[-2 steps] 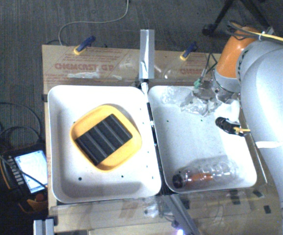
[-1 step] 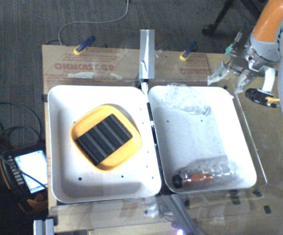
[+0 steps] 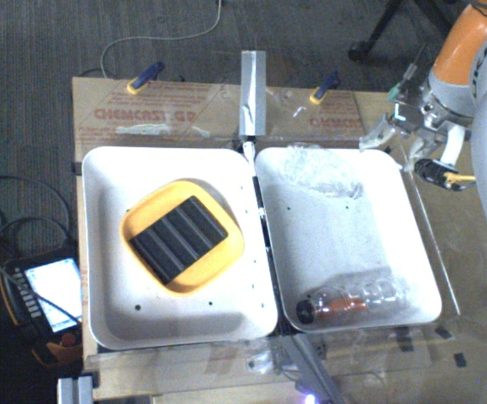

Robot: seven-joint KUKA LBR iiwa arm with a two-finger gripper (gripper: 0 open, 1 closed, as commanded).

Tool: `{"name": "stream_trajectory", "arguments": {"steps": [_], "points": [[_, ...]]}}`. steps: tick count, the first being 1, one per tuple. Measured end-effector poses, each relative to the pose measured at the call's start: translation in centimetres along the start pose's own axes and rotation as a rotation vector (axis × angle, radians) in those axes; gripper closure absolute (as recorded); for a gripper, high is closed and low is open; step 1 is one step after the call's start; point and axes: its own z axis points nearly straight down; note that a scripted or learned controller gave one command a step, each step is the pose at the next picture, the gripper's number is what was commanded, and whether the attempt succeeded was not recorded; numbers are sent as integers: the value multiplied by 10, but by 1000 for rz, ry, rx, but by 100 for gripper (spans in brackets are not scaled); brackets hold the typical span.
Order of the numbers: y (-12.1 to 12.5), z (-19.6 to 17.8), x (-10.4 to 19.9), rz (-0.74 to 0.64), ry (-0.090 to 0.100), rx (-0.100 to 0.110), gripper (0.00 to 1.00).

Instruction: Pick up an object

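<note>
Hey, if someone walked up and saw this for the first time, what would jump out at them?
Most likely the yellow rounded block with a black ribbed top, lying alone in the middle of the left white bin. Next, the clear plastic bottle with a dark cap lying on its side along the right white bin's near wall. The grey arm with its orange band hangs beyond that bin's far right corner.

Yellow tray: I'm seeing a rounded yellow plastic tray with a black ribbed insert lying flat, skewed, in the left bin.
Bottle: I'm seeing a clear plastic bottle with a dark cap lying sideways along the right bin's near wall.
</note>
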Motion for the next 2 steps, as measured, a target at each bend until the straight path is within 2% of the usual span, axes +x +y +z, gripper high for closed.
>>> {"name": "stream_trajectory", "arguments": {"steps": [1, 2], "points": [[-110, 51, 43, 25, 5, 3, 0], [-87, 91, 36, 210, 4, 3, 0]]}}
